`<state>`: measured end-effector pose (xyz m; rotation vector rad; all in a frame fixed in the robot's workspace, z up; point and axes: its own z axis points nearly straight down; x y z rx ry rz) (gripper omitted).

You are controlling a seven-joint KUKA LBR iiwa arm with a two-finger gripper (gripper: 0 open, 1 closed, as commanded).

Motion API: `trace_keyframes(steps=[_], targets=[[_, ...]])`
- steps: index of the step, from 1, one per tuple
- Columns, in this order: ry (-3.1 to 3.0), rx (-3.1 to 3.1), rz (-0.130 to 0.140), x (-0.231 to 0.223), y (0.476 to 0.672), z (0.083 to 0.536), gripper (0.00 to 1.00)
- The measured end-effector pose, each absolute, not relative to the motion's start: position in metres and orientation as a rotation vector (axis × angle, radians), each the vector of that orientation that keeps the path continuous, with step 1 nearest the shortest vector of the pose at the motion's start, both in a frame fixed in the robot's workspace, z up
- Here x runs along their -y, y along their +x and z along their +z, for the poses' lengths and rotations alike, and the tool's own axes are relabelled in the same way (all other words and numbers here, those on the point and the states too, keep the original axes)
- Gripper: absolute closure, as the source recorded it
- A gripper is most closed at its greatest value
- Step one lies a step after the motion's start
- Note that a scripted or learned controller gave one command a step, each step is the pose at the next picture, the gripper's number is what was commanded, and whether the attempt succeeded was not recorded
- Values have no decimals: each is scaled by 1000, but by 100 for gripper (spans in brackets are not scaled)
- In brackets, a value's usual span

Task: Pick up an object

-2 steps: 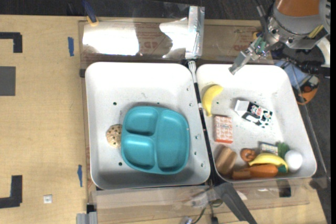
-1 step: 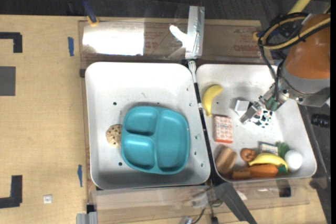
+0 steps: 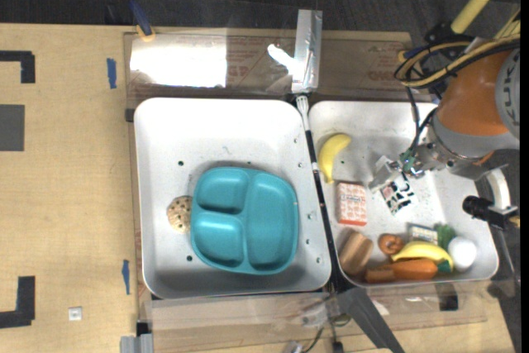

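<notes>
Your gripper (image 3: 395, 174) hangs low over the middle of the right bin (image 3: 364, 116), the grey arm (image 3: 475, 107) with its orange band coming in from three o'clock. You cannot tell how far the hand is open; the tip is a small blur of metal and black-and-white markings, and nothing can be seen held in it.

At ten o'clock from the gripper lies a yellow banana (image 3: 332, 154), near the bin's left wall. At eight o'clock, just beside the tip, sits a small red-and-white box (image 3: 352, 203). Along the bin's six o'clock edge you have a brown bread roll (image 3: 355, 250), what may be a carrot (image 3: 402, 269), a second banana (image 3: 421, 253) and a white ball (image 3: 461, 252).

The left bin (image 3: 215, 124) holds a teal divided plate (image 3: 245, 217), with a cookie (image 3: 178, 212) touching it at nine o'clock.
</notes>
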<state>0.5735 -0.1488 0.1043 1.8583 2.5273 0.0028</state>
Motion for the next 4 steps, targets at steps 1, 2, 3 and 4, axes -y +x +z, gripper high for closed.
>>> trace_keyframes(steps=[1, 2, 3, 4], targets=[[2279, -2161, 3, 151, 558, 87, 0], [2275, -2160, 7, 151, 560, 98, 100], [2303, -2137, 1, 117, 576, 93, 100], [2319, -2114, 10, 61, 619, 188, 100]])
